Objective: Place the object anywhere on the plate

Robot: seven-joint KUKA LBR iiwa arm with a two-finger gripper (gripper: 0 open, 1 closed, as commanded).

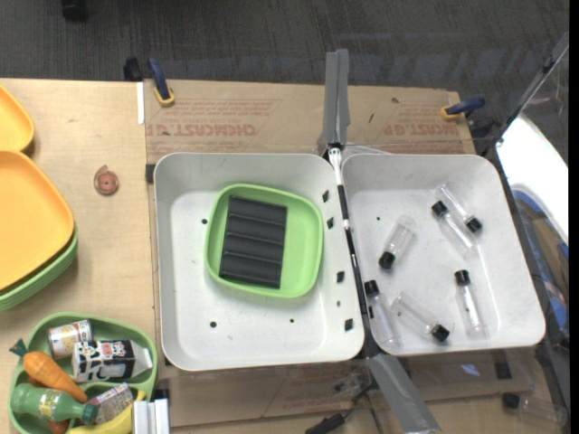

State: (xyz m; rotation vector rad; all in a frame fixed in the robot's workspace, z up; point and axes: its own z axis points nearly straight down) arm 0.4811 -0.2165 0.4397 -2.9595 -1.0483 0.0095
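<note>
Overhead camera view: two shallow white bins sit side by side at frame centre. In the left bin [181, 333], a green square plate [217, 233] lies flat, with a dark ribbed rectangular block [253, 241] resting on its middle. The right bin [507, 333] holds several clear plastic vials with black caps [396, 245], scattered apart. Stacked orange plates [27, 224] sit at left frame edge.

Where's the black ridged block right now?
The black ridged block lies flat on the green plate in the left bin of the camera view, left of the divider from the right bin's clear vials.
</note>
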